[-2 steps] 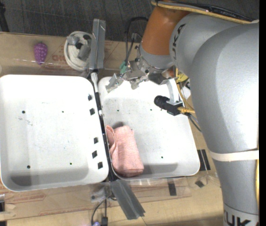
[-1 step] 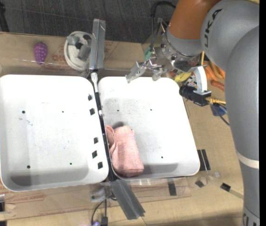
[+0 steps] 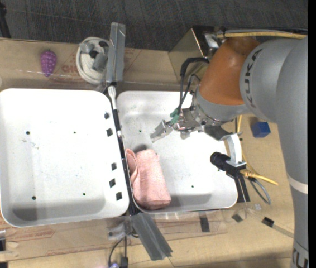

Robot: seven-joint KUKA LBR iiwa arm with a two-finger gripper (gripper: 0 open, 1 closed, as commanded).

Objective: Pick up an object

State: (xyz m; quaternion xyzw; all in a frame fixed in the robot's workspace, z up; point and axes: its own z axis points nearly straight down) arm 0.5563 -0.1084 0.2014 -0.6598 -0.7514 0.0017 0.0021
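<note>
A folded pink cloth (image 3: 148, 178) lies in the right bin (image 3: 202, 197), against the divider at the bin's left side and near its front wall. My gripper (image 3: 161, 130) hangs over the middle of the right bin, above and slightly to the right of the cloth, and it points left. I see nothing in the gripper. The grey arm with its orange band comes in from the right, over the bin's back right corner.
The left bin (image 3: 13, 149) stands beside the right one, with a grey bar along the divider. A purple grape-like object (image 3: 48, 62) and a white round holder (image 3: 92, 59) lie on the bench behind the left bin. A small blue block (image 3: 261, 129) sits right of the right bin.
</note>
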